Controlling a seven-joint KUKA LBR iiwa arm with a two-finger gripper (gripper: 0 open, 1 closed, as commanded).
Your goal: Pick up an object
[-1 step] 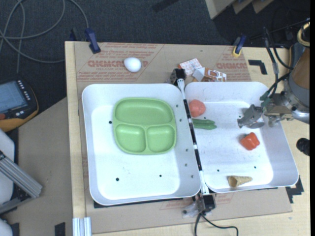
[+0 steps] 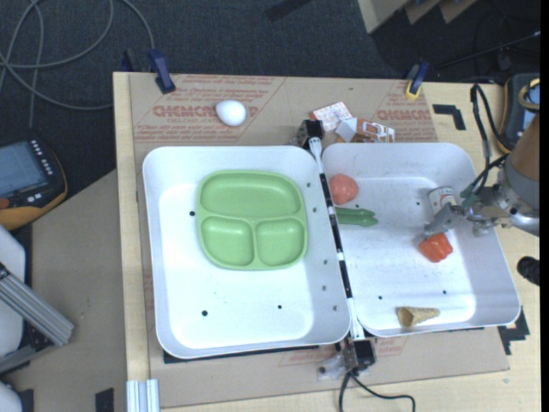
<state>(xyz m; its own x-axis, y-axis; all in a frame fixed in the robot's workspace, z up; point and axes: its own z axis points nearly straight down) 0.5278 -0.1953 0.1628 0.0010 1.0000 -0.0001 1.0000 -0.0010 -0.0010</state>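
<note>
One fixed camera looks down at a slant, seemingly from fairly high, on both white bins (image 2: pixel 163 256) and the surface (image 2: pixel 257 93).

arm (image 2: pixel 525 197) cut off at right edge, tool (image 2: pixel 439 216) blurred

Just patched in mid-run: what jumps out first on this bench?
The big green divided plate sits in the left bin. In the right bin, the end effector hovers just above an orange-red object, with a salmon-coloured piece and a green vegetable by the divider. A white egg-like ball lies on the cardboard behind.
</note>
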